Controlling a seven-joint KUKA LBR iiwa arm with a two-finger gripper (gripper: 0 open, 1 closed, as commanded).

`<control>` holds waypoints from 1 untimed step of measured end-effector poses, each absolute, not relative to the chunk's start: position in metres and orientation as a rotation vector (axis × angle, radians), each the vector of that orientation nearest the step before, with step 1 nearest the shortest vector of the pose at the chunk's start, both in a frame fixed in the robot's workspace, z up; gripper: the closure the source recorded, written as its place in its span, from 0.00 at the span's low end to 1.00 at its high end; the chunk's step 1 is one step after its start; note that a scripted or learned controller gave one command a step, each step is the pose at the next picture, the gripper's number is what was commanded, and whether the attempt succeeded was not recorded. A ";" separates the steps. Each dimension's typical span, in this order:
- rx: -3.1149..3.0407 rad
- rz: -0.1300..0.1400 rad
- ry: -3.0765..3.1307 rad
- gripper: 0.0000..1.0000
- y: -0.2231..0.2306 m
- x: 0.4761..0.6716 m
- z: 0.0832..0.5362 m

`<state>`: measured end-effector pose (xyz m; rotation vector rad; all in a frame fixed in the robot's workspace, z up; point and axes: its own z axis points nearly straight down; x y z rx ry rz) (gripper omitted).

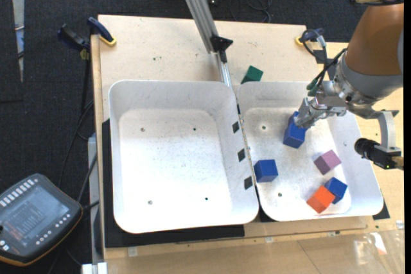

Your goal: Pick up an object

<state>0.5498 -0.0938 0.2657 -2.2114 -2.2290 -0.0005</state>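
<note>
A pale wooden counter (167,48) stands on dark carpet, two white bins on it, cables trailing behind. In the right bin (369,196), the jaws (303,119) are closed on a blue block (295,135), held tilted, one corner down. Another blue cube (266,170) lies near the divider.

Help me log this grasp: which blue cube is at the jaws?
The upper blue cube, right under the gripper; the others lie lower in the bin.
</note>
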 end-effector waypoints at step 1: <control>-2.210 0.000 -2.229 1.00 -0.037 0.555 0.251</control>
